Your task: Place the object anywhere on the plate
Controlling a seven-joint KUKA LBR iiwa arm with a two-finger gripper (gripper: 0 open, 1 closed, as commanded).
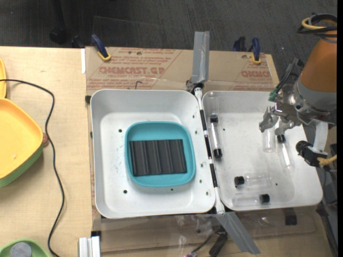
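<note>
A teal plate (159, 155) with a dark ribbed centre lies in the left bin (107, 143). Several clear plastic tubes with black caps lie in the right bin (241, 122). One tube (215, 136) lies along that bin's left wall, and another (252, 182) lies near the front. Two more clear tubes (268, 141) (285, 154) sit at the right side, just under my gripper (275, 126). The gripper hangs low over the right bin's right part, far from the plate. Glare and the clear plastic hide whether anything is in its grasp.
A separate black cap (264, 198) rests near the right bin's front edge. Yellow and green dishes (16, 143) and a black cable (53, 159) lie on the wooden table at the left. Cardboard with clamps (100, 47) stands behind the bins.
</note>
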